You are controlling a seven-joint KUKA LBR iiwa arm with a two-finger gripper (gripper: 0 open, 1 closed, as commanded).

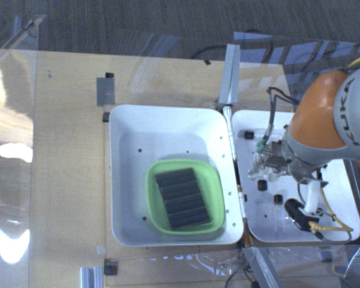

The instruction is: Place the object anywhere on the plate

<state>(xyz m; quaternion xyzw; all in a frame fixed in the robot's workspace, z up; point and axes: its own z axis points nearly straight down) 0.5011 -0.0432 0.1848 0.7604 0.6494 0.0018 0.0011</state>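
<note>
A green plate (213, 183) lies in the left white bin (127, 161), toward its front right. On the plate rests a dark ribbed rectangular object (181, 198), lying flat and slightly turned. My gripper (263, 162) hangs over the right bin (348, 221), near its left wall, below the grey wrist and orange band (318, 116). It is apart from the plate and the object, with the bins' shared rim between them. Nothing shows between its fingers.
Small black pieces (262, 185) dot the floor of the right bin beside the gripper. A black part with a yellow cable (306, 218) hangs under the arm. A grey metal post (230, 77) stands behind the gap between the bins.
</note>
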